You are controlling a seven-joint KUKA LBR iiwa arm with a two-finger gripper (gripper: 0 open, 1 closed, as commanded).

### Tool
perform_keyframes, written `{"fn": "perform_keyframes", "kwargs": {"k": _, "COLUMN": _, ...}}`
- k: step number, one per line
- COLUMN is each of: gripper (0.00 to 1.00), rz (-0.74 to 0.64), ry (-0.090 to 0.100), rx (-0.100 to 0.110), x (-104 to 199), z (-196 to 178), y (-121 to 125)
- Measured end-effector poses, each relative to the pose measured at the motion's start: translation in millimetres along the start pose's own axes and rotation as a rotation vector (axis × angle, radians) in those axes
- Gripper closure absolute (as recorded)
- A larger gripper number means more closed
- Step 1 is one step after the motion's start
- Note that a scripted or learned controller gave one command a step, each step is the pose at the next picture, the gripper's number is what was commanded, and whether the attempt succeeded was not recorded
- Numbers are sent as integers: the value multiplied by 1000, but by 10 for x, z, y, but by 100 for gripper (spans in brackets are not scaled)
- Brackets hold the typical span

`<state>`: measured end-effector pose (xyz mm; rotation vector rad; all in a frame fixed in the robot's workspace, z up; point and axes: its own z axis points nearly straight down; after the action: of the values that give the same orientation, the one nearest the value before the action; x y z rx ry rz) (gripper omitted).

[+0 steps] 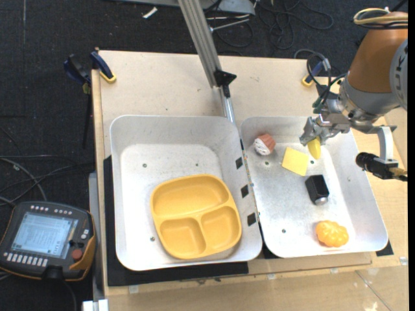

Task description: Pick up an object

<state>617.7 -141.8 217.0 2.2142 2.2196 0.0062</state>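
A: Where is the arm (379, 63)?

B: It reaches in from the upper right of the frame, grey with an orange band, and its gripper (314, 141) hangs over the upper part of the right bin (363, 203).

A: Is anything held?

B: A small yellow piece (314, 149) shows right at the tip of the gripper, but whether it is actually clamped cannot be told from this angle; the same goes for whether the gripper is parted or closed.

A: What lies in that bin?

B: A pale yellow block (295, 161) sits just below and left of the gripper, near the small yellow piece. A red-and-white object (263, 144) lies further left, close to the bin's left wall. A black block (317, 188) rests near the middle, below the pale yellow block. An orange-yellow lumpy object (332, 233) lies near the bin's lower right corner, well apart from the rest.

A: And the left bin (130, 148)?

B: It carries a yellow divided tray (194, 216) with three compartments, lying in its lower half.

A: Anything off the bench (162, 83)?

B: A grey control pendant (45, 238) with a screen lies at the lower left of the frame, and a metal pole (201, 31) slants down from the top centre to the gap between the bins.
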Motion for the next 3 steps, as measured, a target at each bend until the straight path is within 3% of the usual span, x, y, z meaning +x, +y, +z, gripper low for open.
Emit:
{"fn": "perform_keyframes", "kwargs": {"k": 1, "gripper": 100, "rz": 0, "ry": 1, "rx": 4, "x": 2, "z": -172, "y": 10}}
{"fn": "perform_keyframes", "kwargs": {"k": 3, "gripper": 100, "rz": -7, "ry": 4, "rx": 8, "x": 1180, "z": -196, "y": -169}}
